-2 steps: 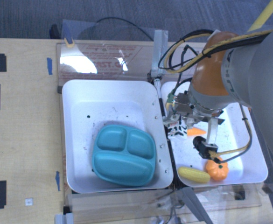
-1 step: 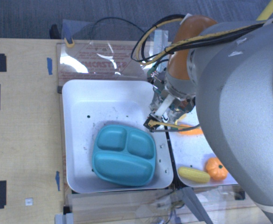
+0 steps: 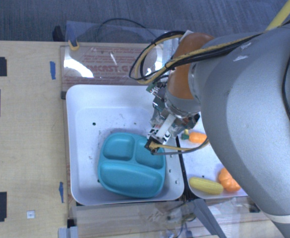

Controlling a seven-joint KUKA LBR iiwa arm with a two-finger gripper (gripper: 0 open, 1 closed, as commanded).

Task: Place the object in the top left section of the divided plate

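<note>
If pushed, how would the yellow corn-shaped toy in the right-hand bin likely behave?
The yellow corn-shaped toy looks rounded and elongated, so it would probably roll sideways. It lies beside an orange rounded item, which might block it. It is likely light, moulded plastic.

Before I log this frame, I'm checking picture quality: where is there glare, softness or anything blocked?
Camera view: glare whitens the clear sheet just above the left bin in the picture. Camera view: the divided plate is evenly lit and sharp. Camera view: the grey arm, close to the lens, looks slightly soft and covers much of the right bin.
</note>
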